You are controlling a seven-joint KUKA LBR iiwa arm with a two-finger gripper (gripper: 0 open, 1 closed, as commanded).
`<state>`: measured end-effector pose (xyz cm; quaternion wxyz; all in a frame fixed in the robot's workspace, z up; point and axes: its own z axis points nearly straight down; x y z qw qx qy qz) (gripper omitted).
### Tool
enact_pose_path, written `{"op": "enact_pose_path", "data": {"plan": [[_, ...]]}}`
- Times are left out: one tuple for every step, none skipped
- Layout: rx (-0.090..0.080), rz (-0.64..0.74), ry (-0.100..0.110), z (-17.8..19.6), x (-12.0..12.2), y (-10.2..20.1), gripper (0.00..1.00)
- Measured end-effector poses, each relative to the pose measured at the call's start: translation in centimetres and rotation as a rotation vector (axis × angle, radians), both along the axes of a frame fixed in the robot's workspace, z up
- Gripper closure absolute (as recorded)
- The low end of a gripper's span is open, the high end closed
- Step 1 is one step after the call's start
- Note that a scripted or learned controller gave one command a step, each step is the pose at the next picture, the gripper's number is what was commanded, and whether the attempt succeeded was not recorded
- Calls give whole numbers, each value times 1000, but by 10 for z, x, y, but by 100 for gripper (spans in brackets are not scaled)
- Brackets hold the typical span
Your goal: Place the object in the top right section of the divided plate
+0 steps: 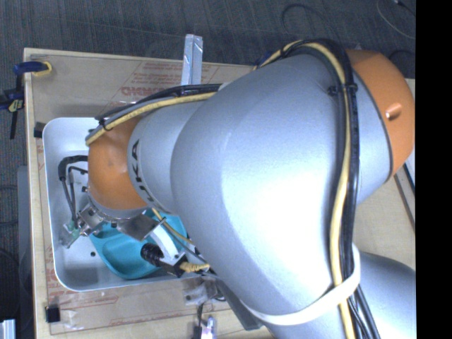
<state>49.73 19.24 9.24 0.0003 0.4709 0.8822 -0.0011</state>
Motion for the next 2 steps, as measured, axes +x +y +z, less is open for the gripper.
{"op": "enact_pose_path", "data": {"plan": [[-17,-381,23,-4,47,10,0],[-1,-601,3,-1,28,9,0]]}}
